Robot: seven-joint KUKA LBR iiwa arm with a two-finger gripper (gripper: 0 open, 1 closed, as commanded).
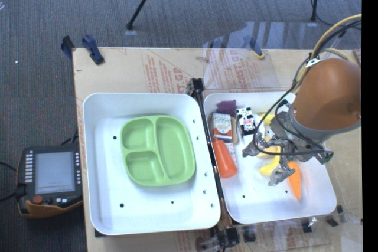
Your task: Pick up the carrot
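Observation:
The carrot (295,183), a small orange cone with its tip toward the front, lies in the right bin (248,209) near its right wall. My gripper (268,161) hangs just left of the carrot under the orange wrist band. Its fingers (282,174) are spread open over a yellow item (267,169). One fingertip is close beside the carrot's thick end, and nothing is gripped between the fingers.
An orange tube-shaped item (224,159), a small snack packet (222,126), a purple piece (225,107) and a black-and-white item (245,120) lie along the right bin's left side. The left bin (100,209) holds a green divided plate (158,149).

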